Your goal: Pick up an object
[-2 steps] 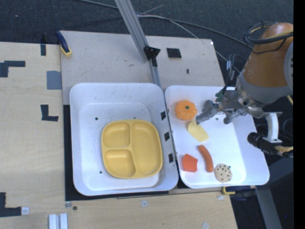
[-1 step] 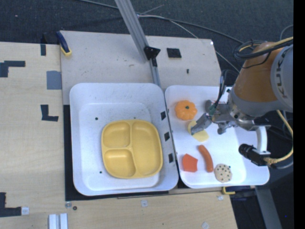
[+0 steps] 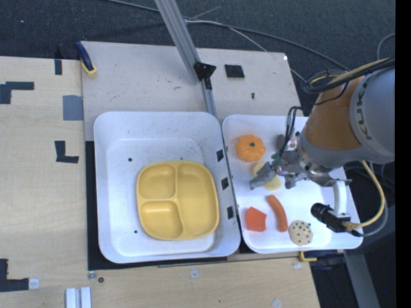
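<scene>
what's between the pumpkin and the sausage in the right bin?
In the camera view, a pale yellow item lies between the pumpkin and the sausage, with the gripper right over it.

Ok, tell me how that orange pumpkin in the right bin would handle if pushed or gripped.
The pumpkin looks round and squat, so it would probably roll or slide if nudged. Its curved sides may slip from a pinch. It sits apart from the tool.

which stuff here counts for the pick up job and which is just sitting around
For the job:
- gripper
- pale yellow item under the gripper
- orange pumpkin
- red block
- sausage
- speckled cookie
- right bin

Lying about:
- yellow divided plate
- left bin
- clamp at the bench corner
</scene>
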Robot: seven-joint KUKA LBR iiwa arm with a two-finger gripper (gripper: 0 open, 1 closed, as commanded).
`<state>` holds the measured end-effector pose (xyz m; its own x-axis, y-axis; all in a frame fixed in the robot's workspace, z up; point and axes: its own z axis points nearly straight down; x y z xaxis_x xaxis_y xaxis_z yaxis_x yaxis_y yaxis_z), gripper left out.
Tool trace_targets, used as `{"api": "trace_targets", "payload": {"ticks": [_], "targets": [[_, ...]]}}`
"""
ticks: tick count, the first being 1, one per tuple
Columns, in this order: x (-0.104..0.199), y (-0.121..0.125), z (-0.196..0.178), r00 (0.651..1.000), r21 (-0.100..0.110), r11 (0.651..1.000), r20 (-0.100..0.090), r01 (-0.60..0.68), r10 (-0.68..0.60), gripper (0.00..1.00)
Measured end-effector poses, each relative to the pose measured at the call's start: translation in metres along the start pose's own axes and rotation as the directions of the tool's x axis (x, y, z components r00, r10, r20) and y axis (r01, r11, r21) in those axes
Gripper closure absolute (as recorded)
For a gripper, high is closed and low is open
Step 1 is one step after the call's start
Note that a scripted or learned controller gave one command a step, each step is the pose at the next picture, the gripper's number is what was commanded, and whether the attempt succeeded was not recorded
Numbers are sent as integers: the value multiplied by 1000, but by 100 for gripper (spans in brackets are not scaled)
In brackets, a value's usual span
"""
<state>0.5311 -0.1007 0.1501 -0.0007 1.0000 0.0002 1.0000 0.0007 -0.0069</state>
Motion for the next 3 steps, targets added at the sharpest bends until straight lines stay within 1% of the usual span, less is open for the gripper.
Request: {"api": "trace_targets", "payload": {"ticks": [1,2,3], "targets": [[-4,-1,61,1000,-2,1000,1,0,0,0],[-3,-1,49,1000,-3,1000,-1,1,-1,100],[-3,-10,0,1000,-9,1000,1,0,0,100]]}}
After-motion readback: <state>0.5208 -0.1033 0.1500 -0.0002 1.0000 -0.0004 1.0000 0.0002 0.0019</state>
